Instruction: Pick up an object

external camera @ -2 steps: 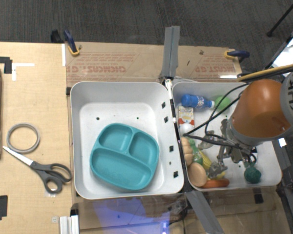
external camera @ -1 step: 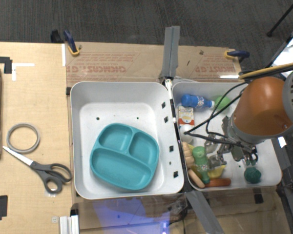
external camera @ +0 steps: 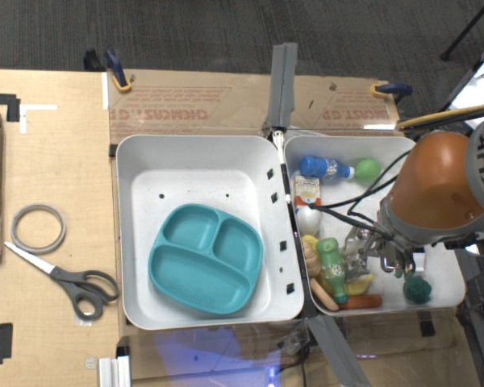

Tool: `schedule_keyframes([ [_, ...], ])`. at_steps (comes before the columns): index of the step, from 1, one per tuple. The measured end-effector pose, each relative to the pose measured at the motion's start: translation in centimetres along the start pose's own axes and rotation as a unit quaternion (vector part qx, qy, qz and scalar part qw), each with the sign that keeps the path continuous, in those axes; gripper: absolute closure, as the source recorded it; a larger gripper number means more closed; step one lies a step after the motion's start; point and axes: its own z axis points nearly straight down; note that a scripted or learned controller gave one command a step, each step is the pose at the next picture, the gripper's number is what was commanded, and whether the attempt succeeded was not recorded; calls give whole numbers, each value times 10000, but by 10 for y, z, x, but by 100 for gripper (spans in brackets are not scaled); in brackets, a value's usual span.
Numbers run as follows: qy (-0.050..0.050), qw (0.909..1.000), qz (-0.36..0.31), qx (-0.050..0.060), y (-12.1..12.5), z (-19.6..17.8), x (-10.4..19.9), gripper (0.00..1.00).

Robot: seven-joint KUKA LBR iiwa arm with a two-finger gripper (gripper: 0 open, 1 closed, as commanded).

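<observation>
The arm (external camera: 436, 184) reaches into the right bin (external camera: 436, 301), and its jaws (external camera: 369, 252) are low among the objects there; I cannot tell if they are apart or together. Just beside them stands a green bottle (external camera: 331, 266), with a hot dog (external camera: 324, 295) near the front wall. A blue bottle (external camera: 321, 168) lies at the back, and a green ball (external camera: 418, 289) is to the right. The left bin (external camera: 137, 216) holds a teal plate (external camera: 206, 256). On the bench (external camera: 48, 135) lie scissors (external camera: 68, 280) and a tape roll (external camera: 38, 226).

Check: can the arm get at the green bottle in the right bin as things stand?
Probably yes. The gripper hangs right beside the green bottle, whose top is uncovered. Crowding items on both sides may hinder the fingers.
</observation>
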Motion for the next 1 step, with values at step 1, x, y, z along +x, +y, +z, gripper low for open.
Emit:
schedule_keyframes([
  [1,-21,10000,7,1,0,-1,-1,0],
])
